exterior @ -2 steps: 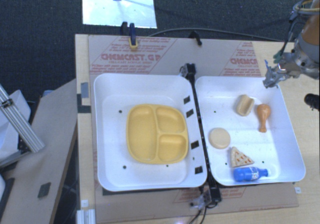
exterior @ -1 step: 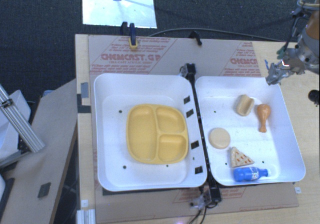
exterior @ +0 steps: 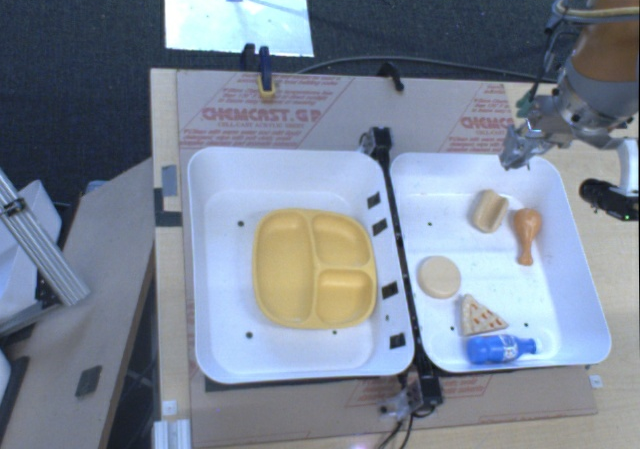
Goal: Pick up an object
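The right bin (exterior: 570, 227) holds a tan bread-like block (exterior: 489, 210), a toy drumstick (exterior: 526, 233), a round cream cookie (exterior: 438, 277), a waffle-patterned wedge (exterior: 481, 317) and a small blue bottle (exterior: 501, 347) lying on its side. My gripper (exterior: 516, 154) hangs over the bin's far rim, above and slightly right of the tan block, apart from it. Nothing shows between its fingertips.
The left bin (exterior: 225, 187) contains a yellow divided plate (exterior: 313, 267). Black clips run along the seam (exterior: 385, 227) between the bins. A blue-and-yellow clamp (exterior: 264, 72) stands at the bench's far edge, and a cable (exterior: 440, 65) trails across the back.
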Robot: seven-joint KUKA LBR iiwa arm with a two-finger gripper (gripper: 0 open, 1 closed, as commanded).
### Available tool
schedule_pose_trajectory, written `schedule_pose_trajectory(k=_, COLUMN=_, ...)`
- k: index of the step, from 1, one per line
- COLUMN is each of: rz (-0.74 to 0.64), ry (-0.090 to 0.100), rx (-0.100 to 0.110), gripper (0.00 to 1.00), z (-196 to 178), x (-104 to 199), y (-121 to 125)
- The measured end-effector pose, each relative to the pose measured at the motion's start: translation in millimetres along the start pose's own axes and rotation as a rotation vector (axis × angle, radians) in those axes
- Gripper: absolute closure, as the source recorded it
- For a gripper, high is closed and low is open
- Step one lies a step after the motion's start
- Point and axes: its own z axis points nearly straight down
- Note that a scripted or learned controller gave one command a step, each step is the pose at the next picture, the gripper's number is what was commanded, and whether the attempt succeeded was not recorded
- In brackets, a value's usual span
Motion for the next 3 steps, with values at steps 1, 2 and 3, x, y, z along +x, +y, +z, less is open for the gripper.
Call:
schedule_pose_trajectory(k=1, rz=0.000, ry=0.000, rx=0.000, gripper=1.00, z=-4.4, x=57.3, y=2.0)
schedule_pose_trajectory(k=2, rz=-0.001, ry=0.001, rx=0.000, gripper=1.00, z=-8.3, x=106.9, y=-2.5)
schedule_pose_trajectory(k=3, rz=-0.001, ry=0.001, rx=0.003, gripper=1.00, z=5.7, x=163.8, y=-16.0)
